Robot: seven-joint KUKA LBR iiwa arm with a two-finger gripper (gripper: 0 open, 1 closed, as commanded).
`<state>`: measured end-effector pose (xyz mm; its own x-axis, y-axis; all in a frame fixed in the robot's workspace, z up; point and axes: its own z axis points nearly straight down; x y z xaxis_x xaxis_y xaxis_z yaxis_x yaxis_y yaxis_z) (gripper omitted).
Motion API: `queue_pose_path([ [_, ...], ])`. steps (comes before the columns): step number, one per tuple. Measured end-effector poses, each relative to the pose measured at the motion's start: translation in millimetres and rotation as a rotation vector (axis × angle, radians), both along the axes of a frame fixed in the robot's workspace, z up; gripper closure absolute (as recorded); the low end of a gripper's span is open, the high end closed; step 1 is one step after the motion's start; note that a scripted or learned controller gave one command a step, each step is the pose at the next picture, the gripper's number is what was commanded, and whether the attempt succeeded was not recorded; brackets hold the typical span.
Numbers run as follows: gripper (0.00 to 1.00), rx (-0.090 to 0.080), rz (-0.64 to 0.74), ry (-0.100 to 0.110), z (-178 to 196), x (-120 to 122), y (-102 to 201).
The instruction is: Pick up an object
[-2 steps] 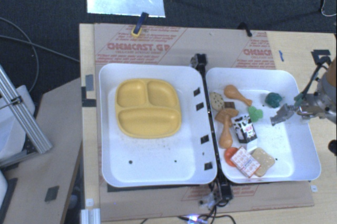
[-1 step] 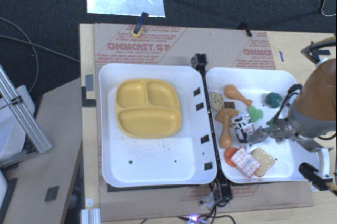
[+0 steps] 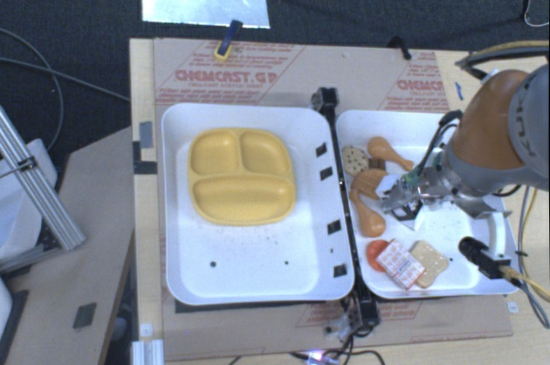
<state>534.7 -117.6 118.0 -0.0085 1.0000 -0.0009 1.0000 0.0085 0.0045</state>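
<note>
1. On the bench (image 3: 284,67) I count two shallow white bins side by side: left bin (image 3: 176,209) and right bin (image 3: 447,118).
2. Left bin holds one item: a yellow divided plate (image 3: 241,176) with three compartments, lying flat toward the bin's far half.
3. Right bin holds the candidate objects. I count two drumstick-shaped brown pieces: one drumstick (image 3: 388,154) near the far side, one larger drumstick (image 3: 369,200) lying along the bin's left wall.
4. One round speckled cookie (image 3: 354,157) sits just beside the far drumstick.
5. Near edge of the right bin: one red round piece (image 3: 377,252), one red-and-white packet (image 3: 401,264), one tan cracker (image 3: 430,258). Packet touches both neighbours.
6. One arm (image 3: 494,136), grey with an orange band, reaches in from the right over the right bin.
7. Hand (image 3: 402,198) sits low in the middle of the right bin, just beside the larger drumstick. I cannot tell whether it is released or clenched; nothing is seen between the fingers.
</note>
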Motion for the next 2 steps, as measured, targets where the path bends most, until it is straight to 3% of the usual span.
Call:
queue_pose_path([
  [1,0.0,0.003,-0.008,0.007,11.7,-49.9,6.4],
  [2,0.0,0.001,-0.001,-0.002,69.2,-46.6,39.3],
])
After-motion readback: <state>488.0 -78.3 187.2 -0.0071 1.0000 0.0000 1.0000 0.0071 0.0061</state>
